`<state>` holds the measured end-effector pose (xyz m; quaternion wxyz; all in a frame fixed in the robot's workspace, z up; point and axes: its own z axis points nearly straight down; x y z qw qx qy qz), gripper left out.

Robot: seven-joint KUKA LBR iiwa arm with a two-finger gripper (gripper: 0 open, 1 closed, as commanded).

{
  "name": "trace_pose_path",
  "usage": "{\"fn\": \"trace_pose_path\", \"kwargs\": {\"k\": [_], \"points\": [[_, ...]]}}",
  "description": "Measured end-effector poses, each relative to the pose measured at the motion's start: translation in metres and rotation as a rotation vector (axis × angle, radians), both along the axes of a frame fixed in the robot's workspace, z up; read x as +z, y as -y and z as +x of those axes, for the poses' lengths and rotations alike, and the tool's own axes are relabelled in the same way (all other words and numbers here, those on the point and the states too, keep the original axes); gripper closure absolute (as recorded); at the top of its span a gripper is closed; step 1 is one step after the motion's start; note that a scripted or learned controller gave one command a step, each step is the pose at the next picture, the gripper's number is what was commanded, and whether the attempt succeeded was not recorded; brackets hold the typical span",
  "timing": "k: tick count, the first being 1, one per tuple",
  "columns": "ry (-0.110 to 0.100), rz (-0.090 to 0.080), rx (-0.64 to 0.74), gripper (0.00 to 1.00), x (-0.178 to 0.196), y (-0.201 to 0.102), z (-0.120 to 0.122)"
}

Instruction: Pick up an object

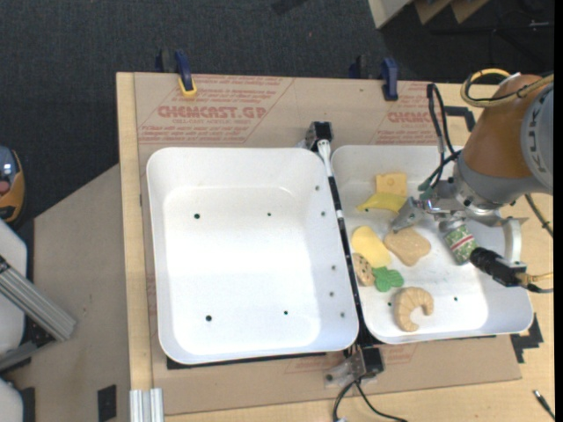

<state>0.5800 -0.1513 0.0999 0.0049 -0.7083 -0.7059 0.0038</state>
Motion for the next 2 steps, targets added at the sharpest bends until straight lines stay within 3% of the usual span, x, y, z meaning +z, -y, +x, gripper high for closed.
{"fn": "trace_pose_path", "kwargs": {"k": [1,2], "points": [[0.015,-0.003,0.002,1.0,0.0197,-0.001,0.0041],[0.014,-0.003,0.002,0.0,0.019,-0.0011,0.0038]]}}
